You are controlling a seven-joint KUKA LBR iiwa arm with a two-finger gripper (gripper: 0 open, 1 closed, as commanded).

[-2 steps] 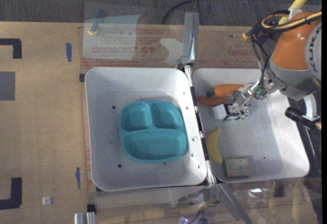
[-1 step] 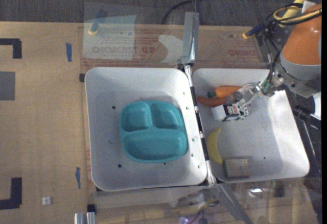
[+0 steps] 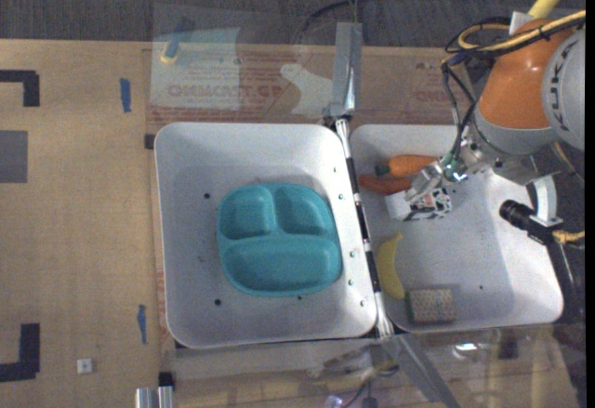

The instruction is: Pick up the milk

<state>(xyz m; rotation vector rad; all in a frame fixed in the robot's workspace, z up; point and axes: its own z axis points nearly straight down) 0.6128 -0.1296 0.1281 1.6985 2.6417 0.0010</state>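
You'll find the milk (image 3: 423, 203), small and white, in the right bin (image 3: 521, 304) just below the carrot (image 3: 409, 165) and above the banana (image 3: 391, 269), with the gripper (image 3: 437, 187) right over it, though you cannot tell whether it is clenched or released.

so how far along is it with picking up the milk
Early stage. Done: the arm has reached into the right bin, with the tool low near the carrot. In hand: nothing I can confirm; a small white item sits under the tool, too blurred to identify as milk. Left: a clear grasp and lift. The banana lies apart.
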